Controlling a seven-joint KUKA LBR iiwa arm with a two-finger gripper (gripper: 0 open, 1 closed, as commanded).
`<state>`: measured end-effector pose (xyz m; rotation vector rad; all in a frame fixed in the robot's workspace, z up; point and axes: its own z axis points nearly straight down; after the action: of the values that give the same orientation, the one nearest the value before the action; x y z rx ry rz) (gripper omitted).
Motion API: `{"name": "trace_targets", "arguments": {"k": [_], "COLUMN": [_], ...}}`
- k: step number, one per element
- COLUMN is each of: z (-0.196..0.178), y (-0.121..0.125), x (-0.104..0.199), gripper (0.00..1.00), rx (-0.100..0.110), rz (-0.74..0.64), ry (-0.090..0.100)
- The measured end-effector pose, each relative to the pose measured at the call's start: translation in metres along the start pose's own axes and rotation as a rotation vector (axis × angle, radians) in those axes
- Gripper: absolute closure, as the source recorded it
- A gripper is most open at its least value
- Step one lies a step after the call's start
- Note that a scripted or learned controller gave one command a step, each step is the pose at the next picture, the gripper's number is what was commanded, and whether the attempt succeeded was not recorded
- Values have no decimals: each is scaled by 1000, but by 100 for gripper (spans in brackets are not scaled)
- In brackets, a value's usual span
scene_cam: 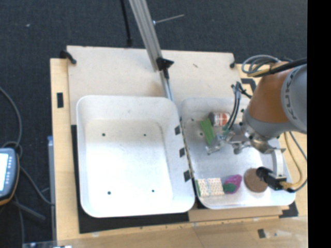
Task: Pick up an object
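My gripper (225,146) hangs over the middle of the right bin (269,203), open, with nothing between its fingers. A green block (207,130) lies just up and left of it, close to the left fingertip. Behind the green block sits an orange and white can (221,119) on its side, partly hidden by the gripper's cables. Along the bin's front edge lie a white patterned box (210,187), a purple and green object (232,183) and a brown disc (253,180).
The left bin (129,154) stands beside the right one, their walls meeting near the green block. A slanted aluminium post (147,27) rises behind the bins. The arm's orange band (270,97) overhangs the right bin's far right corner.
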<state>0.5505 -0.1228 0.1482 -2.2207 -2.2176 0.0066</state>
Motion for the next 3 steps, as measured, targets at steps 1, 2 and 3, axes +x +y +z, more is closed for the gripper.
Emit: {"name": "trace_targets", "arguments": {"k": [1, 2, 3], "z": [50, 36, -27], "y": [0, 2, 4], "x": [-1, -2, 1], "gripper": [0, 100, 100], "rx": [-3, -10, -14], "rz": [1, 9, -5], "ry": [-1, -1, -1]}}
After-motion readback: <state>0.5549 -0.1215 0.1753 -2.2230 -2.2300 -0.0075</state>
